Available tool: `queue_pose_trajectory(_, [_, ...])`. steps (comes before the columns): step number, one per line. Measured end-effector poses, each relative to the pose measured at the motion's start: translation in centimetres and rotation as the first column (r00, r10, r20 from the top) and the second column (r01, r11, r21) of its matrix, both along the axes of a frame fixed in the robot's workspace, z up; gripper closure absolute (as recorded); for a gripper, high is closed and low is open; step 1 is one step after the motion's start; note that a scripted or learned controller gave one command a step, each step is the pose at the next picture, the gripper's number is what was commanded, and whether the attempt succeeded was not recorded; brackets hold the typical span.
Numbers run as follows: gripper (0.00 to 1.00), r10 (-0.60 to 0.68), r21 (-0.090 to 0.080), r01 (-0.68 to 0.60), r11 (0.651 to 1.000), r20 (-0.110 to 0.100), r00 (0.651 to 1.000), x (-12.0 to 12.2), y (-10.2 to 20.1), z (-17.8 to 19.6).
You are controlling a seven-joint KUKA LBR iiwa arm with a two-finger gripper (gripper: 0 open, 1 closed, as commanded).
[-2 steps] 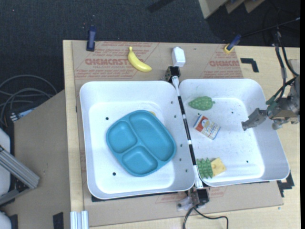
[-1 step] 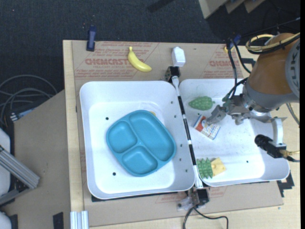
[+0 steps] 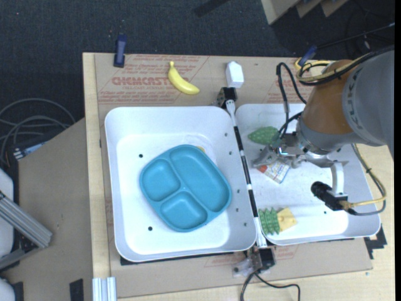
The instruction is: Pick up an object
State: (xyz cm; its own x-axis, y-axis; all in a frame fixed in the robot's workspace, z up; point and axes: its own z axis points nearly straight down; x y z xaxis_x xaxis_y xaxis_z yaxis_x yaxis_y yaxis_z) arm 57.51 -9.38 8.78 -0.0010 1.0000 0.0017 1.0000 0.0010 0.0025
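Cardboard-topped bench (image 3: 156, 80), dark carpet (image 3: 50, 30) around; jaws state unclear over right bin (image 3: 351, 224).

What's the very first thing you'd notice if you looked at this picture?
The big blue divided plate jumps out first, lying in the middle of the left white bin. Next comes the grey arm with its orange band, reaching in from the right over the right bin, where a green leafy toy lies near the top. A yellow banana sits on the cardboard above the left bin.
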Motion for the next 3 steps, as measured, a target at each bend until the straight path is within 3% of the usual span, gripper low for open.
queue_pose_trajectory(1, [0.0, -0.001, -0.002, 0.001, 1.0, 0.003, 1.0, 1.7, -0.2, 0.0])
queue_pose_trajectory(2, [1.0, -0.001, -0.003, 0.001, 1.0, 0.009, 1.0, 1.8, -0.2, 1.1])
queue_pose_trajectory(3, [0.0, -0.001, -0.003, 0.001, 1.0, 0.008, 1.0, 1.8, -0.2, 1.1])
